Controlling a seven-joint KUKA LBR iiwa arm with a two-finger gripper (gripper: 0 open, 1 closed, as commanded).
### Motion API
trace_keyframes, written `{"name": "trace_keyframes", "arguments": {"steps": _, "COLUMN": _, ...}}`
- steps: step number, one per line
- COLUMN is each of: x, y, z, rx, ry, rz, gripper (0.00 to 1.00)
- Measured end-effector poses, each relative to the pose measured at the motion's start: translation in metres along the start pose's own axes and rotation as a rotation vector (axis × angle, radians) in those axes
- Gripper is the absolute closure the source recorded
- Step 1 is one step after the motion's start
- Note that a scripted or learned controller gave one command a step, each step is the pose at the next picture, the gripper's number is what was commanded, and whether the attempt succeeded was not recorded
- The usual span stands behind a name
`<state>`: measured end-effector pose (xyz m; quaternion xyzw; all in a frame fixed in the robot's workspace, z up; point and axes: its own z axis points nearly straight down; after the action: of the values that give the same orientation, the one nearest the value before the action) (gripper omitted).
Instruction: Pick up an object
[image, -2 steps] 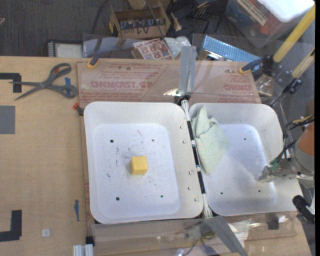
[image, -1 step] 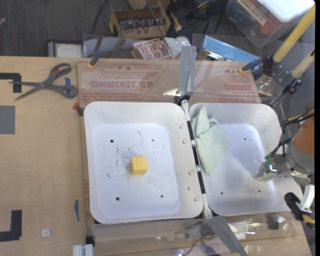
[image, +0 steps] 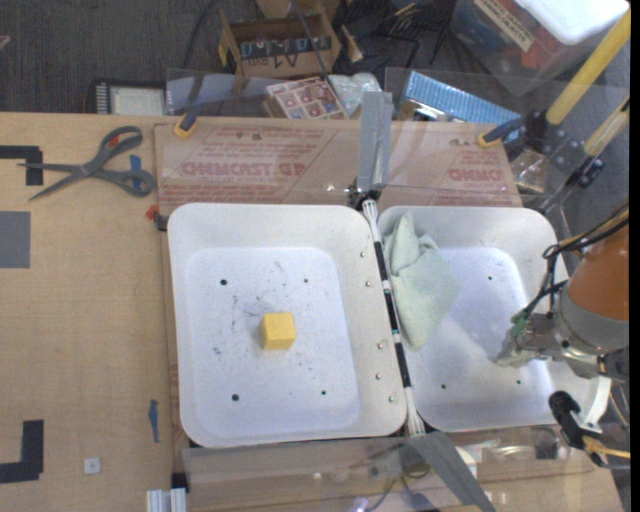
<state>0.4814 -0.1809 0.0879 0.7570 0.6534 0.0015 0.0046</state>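
Note:
A small yellow cube (image: 279, 331) lies near the middle of the left white bin (image: 200, 240). A pale green cloth (image: 415, 282) is crumpled against the left wall of the right white bin (image: 500, 225). My gripper (image: 507, 352) hangs low over the right bin's floor on its right side, well to the right of the cloth and apart from it. The arm's orange band (image: 603, 285) is just above it at the frame's right edge. Nothing shows in the gripper.
Scissors (image: 100, 168) with blue and red handles lie on the wooden bench at the far left. A clear plastic sheet (image: 260, 170) is clamped behind the bins. Cables and clutter fill the back, and black cables run beside the arm.

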Motion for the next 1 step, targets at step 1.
{"name": "trace_keyframes", "arguments": {"steps": 1, "x": -0.0005, "y": 0.0005, "z": -0.0101, "rx": -0.002, "ry": -0.002, "rz": 0.0, "gripper": 1.0}}
